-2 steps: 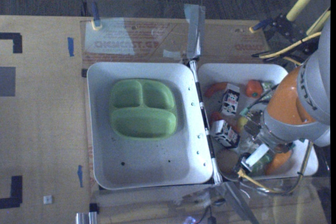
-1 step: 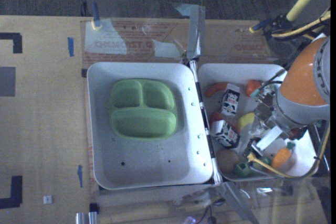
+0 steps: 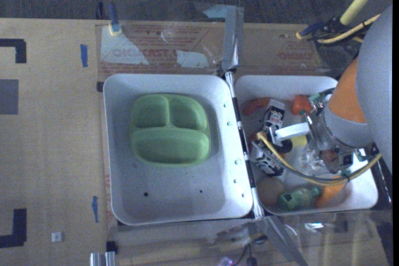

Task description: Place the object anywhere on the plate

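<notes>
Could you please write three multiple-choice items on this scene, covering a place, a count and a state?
1. Where does the green plate lie?
A. left bin
B. right bin
C. on the bench

2. How many compartments does the plate have?
A. one
B. three
C. five

3. Where is the arm right now?
A. over the left bin
B. over the right bin
C. off the bench

Key: 1 A, the plate sits inside the left bin. 2 B, two small compartments above one long one. 3 B, it hangs above the cluttered right bin.
</notes>
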